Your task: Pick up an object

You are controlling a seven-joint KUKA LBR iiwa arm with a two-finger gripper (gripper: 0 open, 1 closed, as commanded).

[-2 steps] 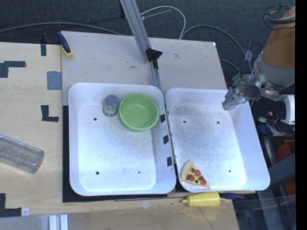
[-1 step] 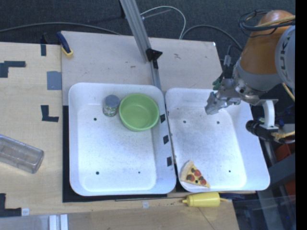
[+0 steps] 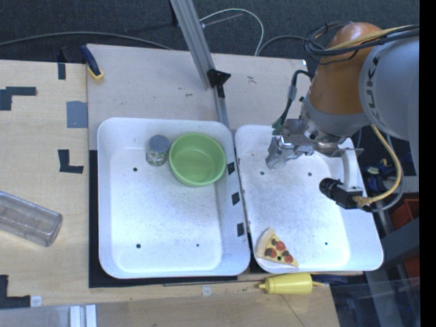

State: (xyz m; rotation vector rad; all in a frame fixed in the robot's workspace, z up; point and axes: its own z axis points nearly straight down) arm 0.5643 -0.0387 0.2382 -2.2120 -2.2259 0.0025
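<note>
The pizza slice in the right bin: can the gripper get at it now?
Probably yes. The pizza slice lies flat in the right bin's near corner, nothing on it; the gripper hangs over the far part.

Green bowl [image 3: 197, 159], seemingly grey-topped can [image 3: 158, 150]

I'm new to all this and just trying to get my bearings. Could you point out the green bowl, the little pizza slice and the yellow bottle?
green bowl [image 3: 197, 158], camera view, inside bottom.
pizza slice [image 3: 275, 248], camera view, topping middle.
yellow bottle [image 3: 289, 283], camera view, body.
</note>
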